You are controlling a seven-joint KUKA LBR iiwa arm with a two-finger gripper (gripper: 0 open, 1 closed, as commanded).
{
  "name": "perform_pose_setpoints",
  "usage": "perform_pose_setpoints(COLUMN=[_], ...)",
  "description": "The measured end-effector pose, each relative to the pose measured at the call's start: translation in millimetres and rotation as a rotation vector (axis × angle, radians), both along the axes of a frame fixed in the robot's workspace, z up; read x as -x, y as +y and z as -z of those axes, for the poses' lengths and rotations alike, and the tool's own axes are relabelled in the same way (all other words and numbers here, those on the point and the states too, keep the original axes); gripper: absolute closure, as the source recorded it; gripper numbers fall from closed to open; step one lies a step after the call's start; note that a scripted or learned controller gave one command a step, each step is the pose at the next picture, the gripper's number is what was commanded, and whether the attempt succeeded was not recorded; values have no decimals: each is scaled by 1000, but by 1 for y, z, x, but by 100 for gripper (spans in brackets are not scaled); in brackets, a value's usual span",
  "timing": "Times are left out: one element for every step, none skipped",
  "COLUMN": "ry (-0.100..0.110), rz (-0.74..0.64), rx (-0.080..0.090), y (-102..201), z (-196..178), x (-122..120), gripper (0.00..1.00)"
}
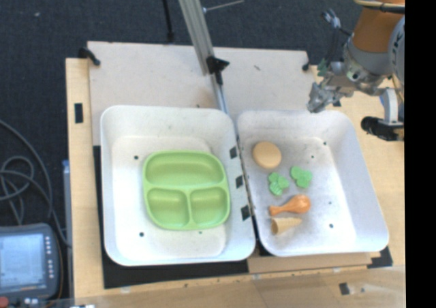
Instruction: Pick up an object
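Gripper [319, 101] is seen at the 12 o'clock rim of the right bin [354, 163], just above its back wall; finger opening cannot be told at this resolution, and nothing is seen held. Arm [371, 34] comes in from 2 o'clock.

Right bin contents, all clustered left of centre:
- tan round bun [267, 155] at 10 o'clock
- two green pieces [289, 180] at centre, close together, apart from the bun
- orange drumstick-shaped toy [291, 206] at 7 o'clock
- tan cone [285, 224] just below it, nearly touching

All are well apart from the gripper.

Green three-compartment tray [185, 189] is laid flat at the centre of the left bin [122, 163]. A metal pole [194, 17] is mounted at 12 o'clock between the bins.
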State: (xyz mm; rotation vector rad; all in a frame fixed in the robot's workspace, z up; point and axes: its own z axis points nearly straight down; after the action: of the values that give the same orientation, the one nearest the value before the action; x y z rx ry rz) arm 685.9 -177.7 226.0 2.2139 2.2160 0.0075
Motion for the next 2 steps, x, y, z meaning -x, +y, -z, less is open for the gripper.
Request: perform_pose_setpoints(ry=[1,8], rz=[-3,-6], rx=[-1,-4], y=[-1,61], z=[-56,-56], x=[-1,-3], gripper=[100,100])
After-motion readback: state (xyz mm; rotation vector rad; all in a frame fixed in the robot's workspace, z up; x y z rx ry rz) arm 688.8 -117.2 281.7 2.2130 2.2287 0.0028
